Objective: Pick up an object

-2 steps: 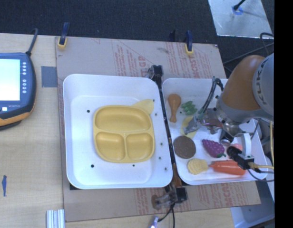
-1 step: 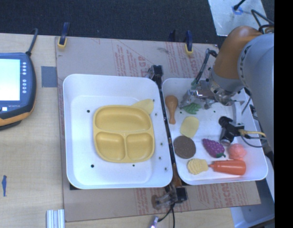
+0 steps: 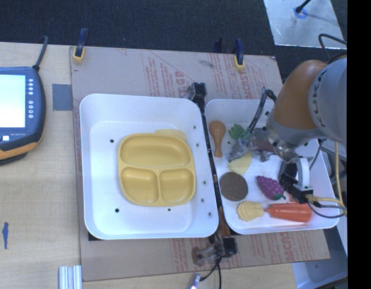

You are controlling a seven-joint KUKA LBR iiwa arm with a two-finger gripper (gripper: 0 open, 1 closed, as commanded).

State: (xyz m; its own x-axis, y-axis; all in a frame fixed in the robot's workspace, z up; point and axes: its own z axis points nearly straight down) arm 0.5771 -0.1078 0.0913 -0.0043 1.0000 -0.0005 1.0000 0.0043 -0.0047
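Camera view looks down on two white bins set side by side on the counter. The left bin carries a yellow divided tray. The right bin holds a scatter of toy food: a tan drumstick, a green leafy piece, a pale yellow wedge, a brown round patty, a purple grape bunch, a yellow corn piece and an orange carrot.

The gripper hangs low over the upper middle of the right bin, just beside the green piece and the wedge. The arm and its cabling cover it from above, so whether it is released or clenched cannot be told, and nothing can be seen held.

All the pieces look like light, stiff plastic, likely smooth and prone to slip. The wedge, nearest the gripper, would probably take a pinch across its narrow faces; the drumstick is best taken at its thin shaft.

The wedge's upper edge and part of the green piece are hidden under the wrist. A pendant screen at the left is cut off by the frame.
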